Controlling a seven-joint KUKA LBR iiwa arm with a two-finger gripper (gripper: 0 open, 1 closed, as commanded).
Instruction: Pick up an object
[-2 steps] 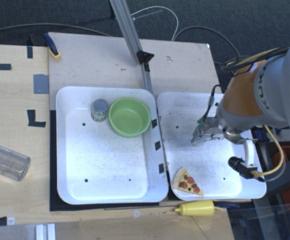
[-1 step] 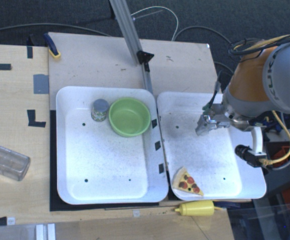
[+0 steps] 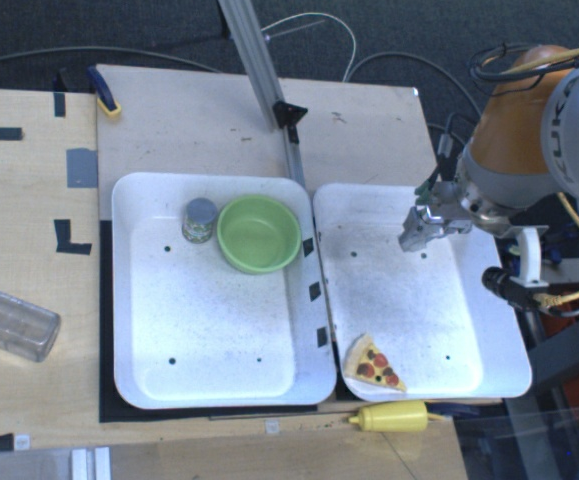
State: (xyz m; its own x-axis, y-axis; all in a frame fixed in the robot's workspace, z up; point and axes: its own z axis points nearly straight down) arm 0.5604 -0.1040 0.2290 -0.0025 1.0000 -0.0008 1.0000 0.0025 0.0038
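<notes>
Pizza slice toy, triangular with red toppings (image 3: 373, 364), is lying at the right white bin's (image 3: 469, 298) near-left corner. Gripper (image 3: 415, 234) is hovering over that bin's far edge; its opening I cannot tell, nothing visibly grasped.

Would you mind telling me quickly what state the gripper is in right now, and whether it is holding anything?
Gripper: over the right bin, nothing visible in its grasp; whether it is open or closed cannot be told.
</notes>
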